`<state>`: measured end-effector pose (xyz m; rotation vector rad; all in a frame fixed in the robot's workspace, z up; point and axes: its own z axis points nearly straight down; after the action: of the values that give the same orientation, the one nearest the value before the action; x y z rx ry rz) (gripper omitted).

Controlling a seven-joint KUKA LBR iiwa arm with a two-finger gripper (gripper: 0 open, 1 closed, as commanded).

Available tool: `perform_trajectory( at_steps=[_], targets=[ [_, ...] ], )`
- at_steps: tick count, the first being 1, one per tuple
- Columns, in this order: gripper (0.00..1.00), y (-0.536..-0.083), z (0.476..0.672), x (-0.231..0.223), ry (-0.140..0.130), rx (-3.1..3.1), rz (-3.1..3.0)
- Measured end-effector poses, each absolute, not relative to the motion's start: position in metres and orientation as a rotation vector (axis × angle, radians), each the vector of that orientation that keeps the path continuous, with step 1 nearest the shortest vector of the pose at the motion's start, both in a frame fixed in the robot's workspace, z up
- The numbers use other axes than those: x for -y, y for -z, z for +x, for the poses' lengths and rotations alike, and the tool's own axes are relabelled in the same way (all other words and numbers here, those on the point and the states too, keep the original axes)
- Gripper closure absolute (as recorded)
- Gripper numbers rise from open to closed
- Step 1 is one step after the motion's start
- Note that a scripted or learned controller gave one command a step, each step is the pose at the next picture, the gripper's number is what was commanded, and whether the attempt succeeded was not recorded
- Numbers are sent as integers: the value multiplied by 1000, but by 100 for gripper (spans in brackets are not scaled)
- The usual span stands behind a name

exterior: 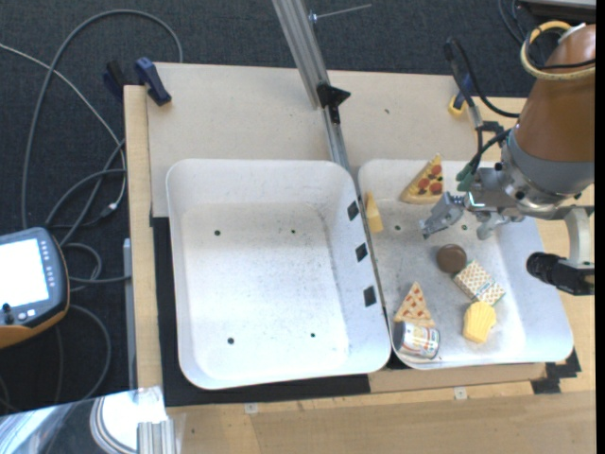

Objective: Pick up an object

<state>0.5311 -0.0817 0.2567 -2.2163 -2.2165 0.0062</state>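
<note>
**Crowded right bin leaves the fingers little margin**

The biggest risk comes from the biggest things. The arm hangs over the right bin, and its bulk hides part of that bin's far side, so a descent there could meet something unseen. The fingers hang spread and unclenched, with nothing between them.

In my judgement the likely failure is a miss or a nudge. The brown round piece lies just below the fingers, apart from them; if they come down off-centre, it could roll or skid aside. The checkered block and yellow corn piece sit just beyond it, close enough that closing on one may push another. The pizza slice, up and to the left of the fingers, lies flat and may offer no edge to pinch. The small can rests against the bin wall, farthest below, awkward to straddle.

Counted, largest first: one desk, two white bins, the left bin among them; two pizza slices, the second beside the can; one can, one corn piece, one checkered block, one brown piece, one small yellow piece at the divider.
</note>
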Motion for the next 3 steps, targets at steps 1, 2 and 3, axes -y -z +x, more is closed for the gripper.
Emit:
perform_trajectory(
  at_steps=[1,2,3],
  targets=[
    [0,-259,532,82,-1,2219,-2219],
    [0,-199,539,82,-7,2216,-2217],
    [0,-139,530,83,-8,2214,-2216]
  ],
)
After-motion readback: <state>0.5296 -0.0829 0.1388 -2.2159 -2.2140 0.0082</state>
